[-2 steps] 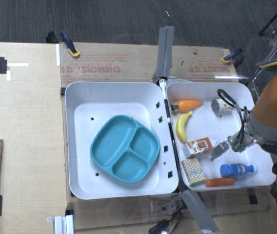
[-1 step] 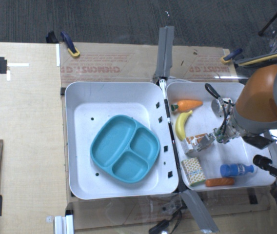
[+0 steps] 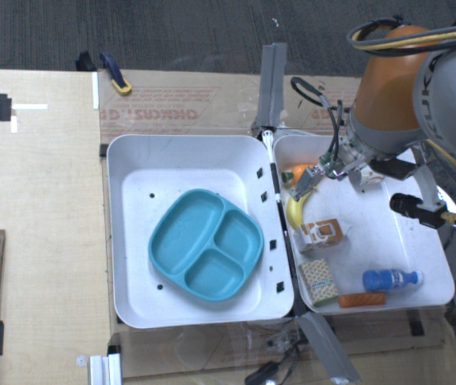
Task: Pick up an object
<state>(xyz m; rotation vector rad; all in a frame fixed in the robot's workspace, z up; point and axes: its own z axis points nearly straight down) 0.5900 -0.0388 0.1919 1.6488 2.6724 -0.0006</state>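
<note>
– Banana (image 3: pixel 295 212): where to find?
– In the right bin (image 3: pixel 372 231), close against its left wall, in the upper half. Yellow, with a greenish end pointing up toward the gripper (image 3: pixel 315 176).

– And the gripper, holding it or not?
– Hanging just above the top end of the banana, very near or maybe touching; not possible to say which. Open or closed, also impossible to tell from this angle. Nothing seen clearly held.

– Coming from which side?
– From the right and above. Grey arm with the orange band (image 3: pixel 392 79) over the upper right corner of the same bin, yellow and black cables around it.

– What else beside the banana?
– Something small and orange (image 3: pixel 296 171) just above it, partly hidden. Just below, a small brown and white carton (image 3: pixel 322 233), tilted. Further down, a checkered packet (image 3: pixel 318 281) at the left wall. Then a blue bottle (image 3: pixel 388 279) lying on its side near the lower right corner, and a thin orange stick-like thing (image 3: pixel 362 299) along the bottom wall, between packet and bottle.

– And in the left bin (image 3: pixel 132 175)?
– One blue plate (image 3: pixel 204 245) with three compartments, lying flat, turned at a slant, about in the middle. Well apart from the gripper.
</note>
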